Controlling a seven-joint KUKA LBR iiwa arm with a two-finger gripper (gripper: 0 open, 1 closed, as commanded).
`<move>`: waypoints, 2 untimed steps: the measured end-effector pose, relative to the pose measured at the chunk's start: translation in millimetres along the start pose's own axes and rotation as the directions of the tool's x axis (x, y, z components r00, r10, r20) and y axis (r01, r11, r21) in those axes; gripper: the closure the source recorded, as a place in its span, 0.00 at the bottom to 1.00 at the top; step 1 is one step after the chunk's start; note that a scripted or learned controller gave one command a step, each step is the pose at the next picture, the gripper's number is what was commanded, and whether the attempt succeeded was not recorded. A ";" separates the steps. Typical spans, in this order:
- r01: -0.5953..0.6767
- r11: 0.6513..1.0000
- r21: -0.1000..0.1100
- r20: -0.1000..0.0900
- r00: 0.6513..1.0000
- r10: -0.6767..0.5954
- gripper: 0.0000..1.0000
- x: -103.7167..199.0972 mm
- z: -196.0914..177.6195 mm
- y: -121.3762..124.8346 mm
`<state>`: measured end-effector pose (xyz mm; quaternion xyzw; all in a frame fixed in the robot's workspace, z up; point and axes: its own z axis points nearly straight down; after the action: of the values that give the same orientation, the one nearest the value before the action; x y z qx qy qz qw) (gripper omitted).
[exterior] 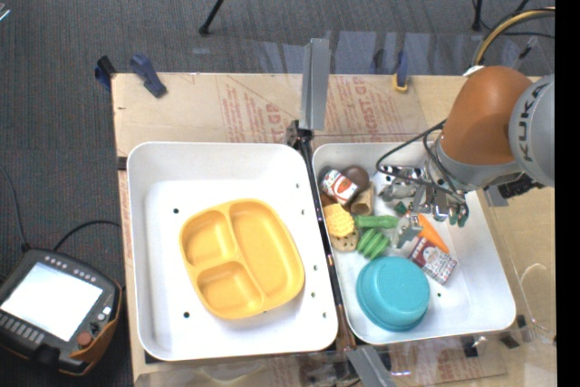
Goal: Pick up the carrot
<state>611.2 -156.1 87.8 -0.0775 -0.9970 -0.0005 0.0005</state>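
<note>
The fingers hang low in the right bin, in its upper middle part; whether they are spread or pressed together cannot be told, since the metal parts blur into one tangle there. The carrot lies just below and right of them, slanting down toward the bin's right side, near the gripper but not seen between the fingers. Touching the carrot's lower end is a small red and white packet. Left of the fingers lie green pods, one across and two slanting, and beyond them a yellow corn cob above a tan cookie. A red and white can lies on its side near the bin's top left corner, with a brown piece beside it. A teal bowl sits near the bin's lower edge, just below the pods. The arm, orange above the wrist, reaches in over the desk's right edge. The left bin holds a yellow divided plate near its middle. The desk is bare brown board along its far edge, with blue clamps at its far left corner.
</note>
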 end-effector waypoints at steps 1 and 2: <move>-0.005 1.000 0.000 0.003 1.000 0.005 0.00 38.4 -0.1 -35.7; -0.001 1.000 -0.001 0.004 1.000 0.001 1.00 37.3 -10.0 -33.9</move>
<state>569.1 -183.8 97.8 -0.0781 -0.9969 -0.0007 -0.0015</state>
